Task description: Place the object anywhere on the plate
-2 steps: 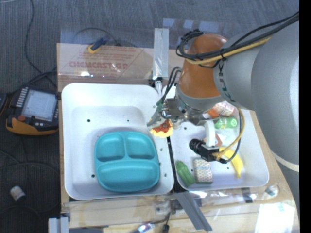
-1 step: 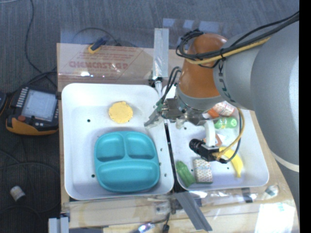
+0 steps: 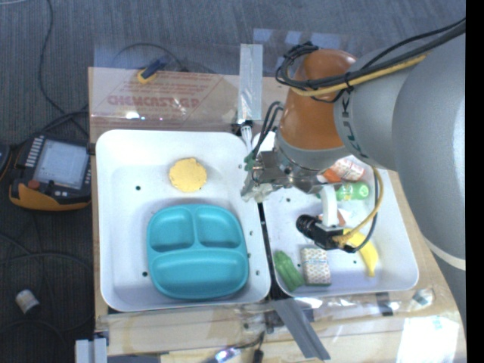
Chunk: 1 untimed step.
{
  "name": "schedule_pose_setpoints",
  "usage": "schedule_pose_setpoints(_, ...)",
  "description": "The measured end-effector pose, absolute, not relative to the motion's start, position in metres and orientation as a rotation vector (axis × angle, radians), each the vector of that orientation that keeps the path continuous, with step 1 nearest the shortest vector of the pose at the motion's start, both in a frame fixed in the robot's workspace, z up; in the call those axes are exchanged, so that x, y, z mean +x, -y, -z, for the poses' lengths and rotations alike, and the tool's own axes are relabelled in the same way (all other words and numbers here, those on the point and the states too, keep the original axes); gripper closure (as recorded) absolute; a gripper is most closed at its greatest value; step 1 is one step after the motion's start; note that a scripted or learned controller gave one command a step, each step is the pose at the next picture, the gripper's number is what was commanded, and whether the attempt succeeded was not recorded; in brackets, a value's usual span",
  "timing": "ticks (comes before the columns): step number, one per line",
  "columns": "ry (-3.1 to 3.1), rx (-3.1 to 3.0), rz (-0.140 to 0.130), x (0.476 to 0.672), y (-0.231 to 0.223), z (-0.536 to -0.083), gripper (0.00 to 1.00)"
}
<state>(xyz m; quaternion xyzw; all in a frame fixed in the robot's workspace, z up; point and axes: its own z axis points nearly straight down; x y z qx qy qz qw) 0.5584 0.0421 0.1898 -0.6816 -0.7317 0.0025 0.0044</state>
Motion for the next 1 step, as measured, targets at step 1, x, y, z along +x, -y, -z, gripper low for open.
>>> schedule_pose_setpoints(1,2.228,-2.210,-0.006,0.5099,-0.1013,-0.2325,1.00)
